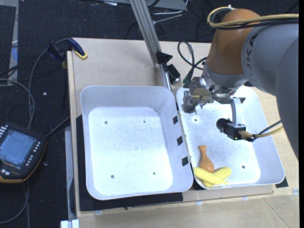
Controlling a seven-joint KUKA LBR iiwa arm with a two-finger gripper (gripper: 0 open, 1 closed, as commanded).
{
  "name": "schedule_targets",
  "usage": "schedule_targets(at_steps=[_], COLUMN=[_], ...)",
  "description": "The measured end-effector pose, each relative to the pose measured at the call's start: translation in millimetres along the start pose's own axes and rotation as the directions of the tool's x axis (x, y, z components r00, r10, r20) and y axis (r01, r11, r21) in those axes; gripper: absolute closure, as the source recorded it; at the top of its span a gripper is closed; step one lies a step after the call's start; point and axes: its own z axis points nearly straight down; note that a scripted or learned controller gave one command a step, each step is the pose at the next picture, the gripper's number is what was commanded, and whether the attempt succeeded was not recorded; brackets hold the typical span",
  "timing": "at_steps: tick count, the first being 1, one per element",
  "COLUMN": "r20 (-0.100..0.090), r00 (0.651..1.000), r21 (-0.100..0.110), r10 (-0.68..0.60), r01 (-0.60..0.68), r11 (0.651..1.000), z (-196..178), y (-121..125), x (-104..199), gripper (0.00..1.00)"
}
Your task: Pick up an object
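Lying at the near edge of the right bin (266,141), a yellow banana (212,175) rests against the front wall with an orange-brown toy drumstick (205,160) touching it just behind, its narrow end pointing away toward the middle of the bin. Farther back, the gripper (189,104) hangs over the far left part of the same bin, close to the wall shared with the left bin (95,103) and well apart from both objects; nothing shows between its tips, and whether it is released or clenched cannot be told. Beyond it the arm (266,46), grey with its orange band, fills the upper right above the bench (118,61).
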Motion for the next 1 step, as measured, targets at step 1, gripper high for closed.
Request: schedule_targets(at_steps=[1], r20=[0.000], r00=[1.000], r21=[0.002], r10=[0.000], r01=[0.000], r11=[1.000], z=[4.4], y=[2.8], x=[61.4], gripper=[1.00])
